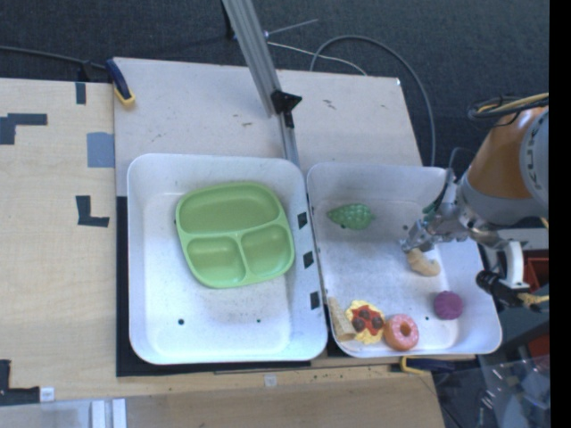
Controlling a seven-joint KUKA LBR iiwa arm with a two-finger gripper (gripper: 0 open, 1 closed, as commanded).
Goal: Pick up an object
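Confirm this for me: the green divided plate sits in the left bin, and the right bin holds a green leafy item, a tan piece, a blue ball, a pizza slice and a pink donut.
One thing is wrong: the ball is purple, not blue, as the camera view shows. The rest stands: the green divided plate sits in the left bin, and the right bin holds the green leafy item, tan piece, pizza slice and pink donut.

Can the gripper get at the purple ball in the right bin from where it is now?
Probably yes. The gripper sits low in the right bin over the tan piece, and the purple ball lies apart from the donut, with open bin floor around it. The near bin wall may crowd the approach.
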